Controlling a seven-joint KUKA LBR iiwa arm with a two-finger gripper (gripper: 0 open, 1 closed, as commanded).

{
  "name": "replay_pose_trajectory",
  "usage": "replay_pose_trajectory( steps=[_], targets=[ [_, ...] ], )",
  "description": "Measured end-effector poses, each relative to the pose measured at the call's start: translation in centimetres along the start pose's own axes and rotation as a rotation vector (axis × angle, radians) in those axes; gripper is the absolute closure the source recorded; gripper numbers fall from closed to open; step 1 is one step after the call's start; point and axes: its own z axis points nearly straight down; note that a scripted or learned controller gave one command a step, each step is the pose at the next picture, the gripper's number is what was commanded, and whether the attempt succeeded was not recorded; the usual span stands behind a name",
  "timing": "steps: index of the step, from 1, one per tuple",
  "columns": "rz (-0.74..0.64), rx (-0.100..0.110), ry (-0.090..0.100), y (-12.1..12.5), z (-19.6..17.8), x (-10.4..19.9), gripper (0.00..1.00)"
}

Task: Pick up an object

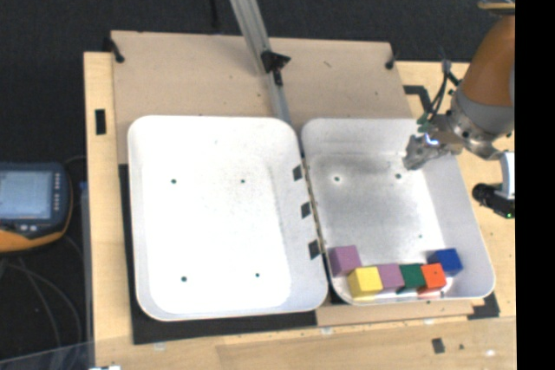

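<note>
Several small blocks lie along the near edge of the right bin [381, 134]: a purple block [345, 258], a yellow block [365, 280], a second purple block [390, 275], a green block [412, 275], an orange block [433, 276] and a blue block [446, 260]. My gripper [420, 153] hangs over the far right part of that bin, well away from the blocks. Nothing shows between its fingers.
The left bin [217, 212] sits beside the right one, with black clips along the shared edge. A metal strut [251, 22] slants up from between the bins. A handheld pendant [30, 199] lies off the bench at the left.
</note>
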Motion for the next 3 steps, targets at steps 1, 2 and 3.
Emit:
replay_pose_trajectory(
  steps=[1,2,3],
  targets=[
    [-0.009,0.01,0.007,1.0,5.1,6.2,1.0],
    [-0.012,0.002,0.008,-1.0,-2.4,14.3,1.0],
    [-0.011,0.01,0.008,-3.7,-2.0,22.8,1.0]
  ],
)
